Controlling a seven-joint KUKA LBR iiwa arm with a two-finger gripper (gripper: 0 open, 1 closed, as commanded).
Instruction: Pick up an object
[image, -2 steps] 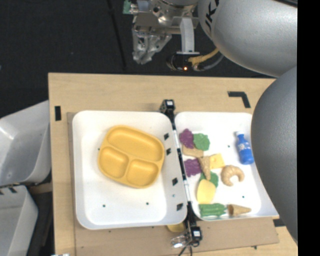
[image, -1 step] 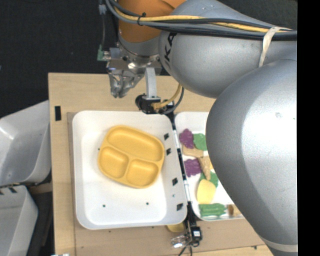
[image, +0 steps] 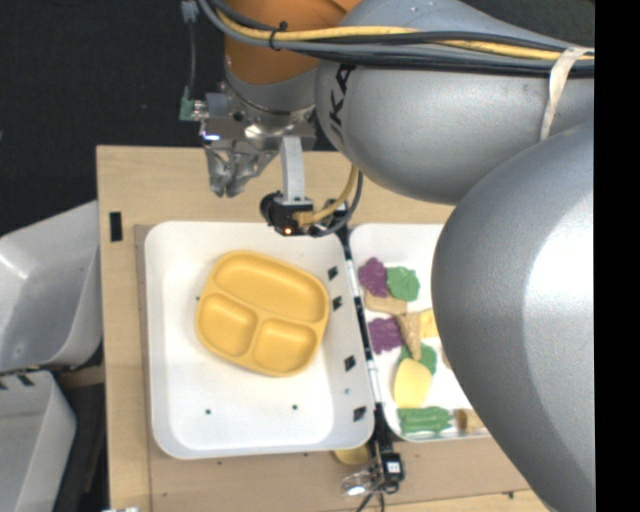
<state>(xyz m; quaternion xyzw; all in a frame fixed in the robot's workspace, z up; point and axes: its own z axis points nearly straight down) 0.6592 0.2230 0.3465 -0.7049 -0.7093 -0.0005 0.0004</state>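
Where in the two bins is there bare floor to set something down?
In the left bin, bare white floor runs along the near edge below the yellow divided plate and in a narrower strip to its left. The right bin is crowded: purple, green and yellow toy pieces sit close together, partly under the arm.
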